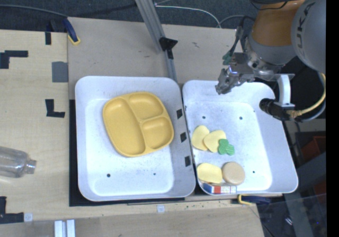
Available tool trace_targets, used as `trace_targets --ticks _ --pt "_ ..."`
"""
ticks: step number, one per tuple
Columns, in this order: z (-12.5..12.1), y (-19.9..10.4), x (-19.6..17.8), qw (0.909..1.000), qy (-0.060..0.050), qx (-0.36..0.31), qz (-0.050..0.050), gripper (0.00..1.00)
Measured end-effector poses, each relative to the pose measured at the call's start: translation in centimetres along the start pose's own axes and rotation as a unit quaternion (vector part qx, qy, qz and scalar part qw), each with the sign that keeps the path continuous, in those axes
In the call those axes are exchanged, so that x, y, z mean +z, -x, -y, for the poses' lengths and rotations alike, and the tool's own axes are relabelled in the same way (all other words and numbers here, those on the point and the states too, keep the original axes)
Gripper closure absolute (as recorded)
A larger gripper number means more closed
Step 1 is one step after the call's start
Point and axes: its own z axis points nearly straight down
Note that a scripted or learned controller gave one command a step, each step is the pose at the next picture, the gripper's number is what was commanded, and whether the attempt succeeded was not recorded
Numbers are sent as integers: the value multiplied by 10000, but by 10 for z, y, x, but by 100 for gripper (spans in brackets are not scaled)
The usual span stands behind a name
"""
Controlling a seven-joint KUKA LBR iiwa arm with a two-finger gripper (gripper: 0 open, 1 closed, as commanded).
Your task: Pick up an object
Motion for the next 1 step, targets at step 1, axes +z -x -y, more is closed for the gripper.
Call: trace_targets --ticks 1 --pt "-9 3 41 10000 -27 27 16 100"
